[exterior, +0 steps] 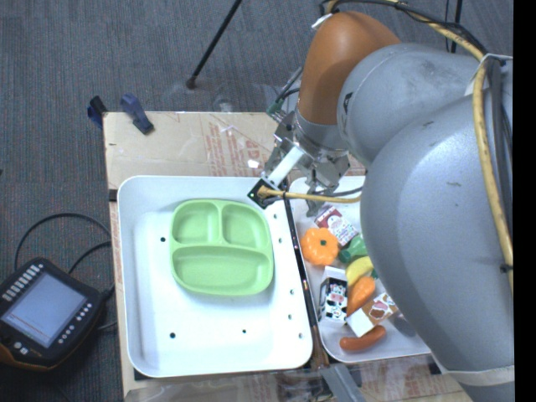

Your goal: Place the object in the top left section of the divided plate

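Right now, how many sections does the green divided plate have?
3. The divided plate in the left bin has two small sections along its far side, left and right, and one wide section along its near side.

Green divided plate (222, 247), white bins (142, 308), orange pumpkin (319, 246), black-and-white carton (334, 298), grey arm (435, 182) with orange band (335, 53)

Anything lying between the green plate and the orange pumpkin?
In the camera view, only bare white bin floor and the bins' dark adjoining rims separate the plate from the pumpkin.

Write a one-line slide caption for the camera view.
Grey KUKA arm reaches over two shallow white bins: green divided plastic plate in the left bin, toy foods including an orange pumpkin in the right.
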